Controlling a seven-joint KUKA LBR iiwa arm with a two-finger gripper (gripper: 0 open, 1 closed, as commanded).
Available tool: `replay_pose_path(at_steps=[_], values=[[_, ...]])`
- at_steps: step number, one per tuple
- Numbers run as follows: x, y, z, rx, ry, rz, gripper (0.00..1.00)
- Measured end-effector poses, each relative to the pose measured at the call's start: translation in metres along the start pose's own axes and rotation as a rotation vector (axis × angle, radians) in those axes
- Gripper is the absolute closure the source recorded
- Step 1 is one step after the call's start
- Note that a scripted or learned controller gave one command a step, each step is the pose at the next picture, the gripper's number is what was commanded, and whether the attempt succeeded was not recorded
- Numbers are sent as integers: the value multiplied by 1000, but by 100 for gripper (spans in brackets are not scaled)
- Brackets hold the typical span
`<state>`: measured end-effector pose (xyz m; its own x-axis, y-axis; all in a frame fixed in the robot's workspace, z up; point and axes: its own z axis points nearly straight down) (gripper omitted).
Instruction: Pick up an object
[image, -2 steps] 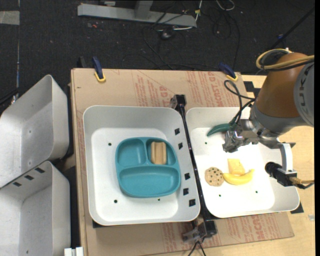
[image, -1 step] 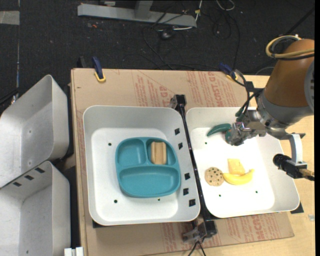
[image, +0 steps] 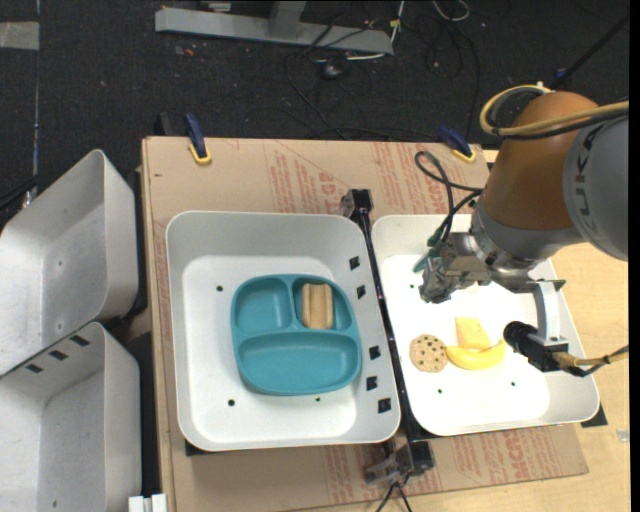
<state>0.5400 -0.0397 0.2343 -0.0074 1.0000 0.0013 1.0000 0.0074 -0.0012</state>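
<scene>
Cookie (image: 428, 353), banana (image: 476, 355) lie in right bin (image: 520, 415), ungrasped | hand (image: 437, 288) hovers above them, grip state: cannot tell | pick not done: descend, grasp, lift left

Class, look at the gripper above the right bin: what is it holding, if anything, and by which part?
Nothing is visibly held. The gripper hangs over the right bin, apart from the cookie and the banana.

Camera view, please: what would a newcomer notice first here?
Probably the teal divided plate in the left bin, with a tan bread stick in its upper right compartment. Next, the arm's end effector over the right bin, above a cookie and banana.
</scene>
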Motion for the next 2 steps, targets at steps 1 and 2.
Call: replay_pose_path(at_steps=[1,2], values=[[46,-5,8,1,1,0,100],[97,-11,-4,-3,0,-1,100]])
